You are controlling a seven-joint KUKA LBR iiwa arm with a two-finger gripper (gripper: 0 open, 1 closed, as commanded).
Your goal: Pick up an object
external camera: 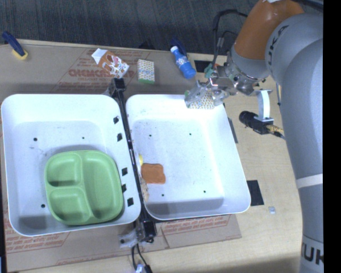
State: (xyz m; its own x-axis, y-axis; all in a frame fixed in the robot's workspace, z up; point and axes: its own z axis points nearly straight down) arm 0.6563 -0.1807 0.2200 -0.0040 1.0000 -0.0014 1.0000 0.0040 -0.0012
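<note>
Brown cardboard sheeting (74, 73) printed with faded red lettering is covering the bench we are looking down on, with dark carpet-like flooring showing beyond its far edge. Two shallow white plastic bins are sitting side by side on the cardboard, joined along the middle by black clips. We are seeing a light green divided plastic tray (82, 186) with three compartments lying in the near half of the left bin (23, 112). A small flat orange-brown piece (153, 173), roughly rectangular, is resting on the floor of the right bin (216, 164), close to its left wall.

We are watching the grey arm with the orange band (284, 33) reaching in from the right, its wrist hanging above the far right corner of the right bin. The gripper (207, 95) is hovering right at that corner, and a small pale speckled object (200, 100) is sitting between its fingers, so we are reading the fingers as closed on it, lifted just over the bin's rim.

Beyond the bins, on the cardboard, we are noticing a blue and white bottle (183, 62) lying tilted, a small pale green and white box (146, 71), and a crumpled red and white wrapper (109, 63). A blue and yellow clamp (15, 45) is gripping the far left corner of the cardboard.
</note>
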